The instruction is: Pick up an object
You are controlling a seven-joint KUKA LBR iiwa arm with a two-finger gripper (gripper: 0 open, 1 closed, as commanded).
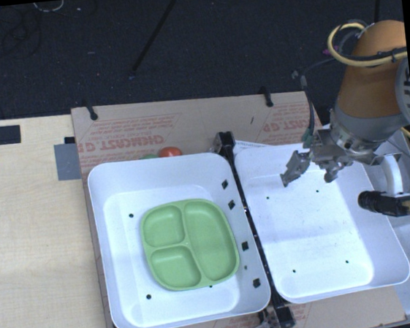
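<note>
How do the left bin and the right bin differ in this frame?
The left bin holds a green divided plate; the right bin has none. The gripper hangs over the right bin's far part, not over the left bin. Both are shallow, white and alike in size.

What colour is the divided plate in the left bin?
Light green. The divided plate lies flat in the left bin, plain with no pattern, seen clearly in the camera view.
</note>
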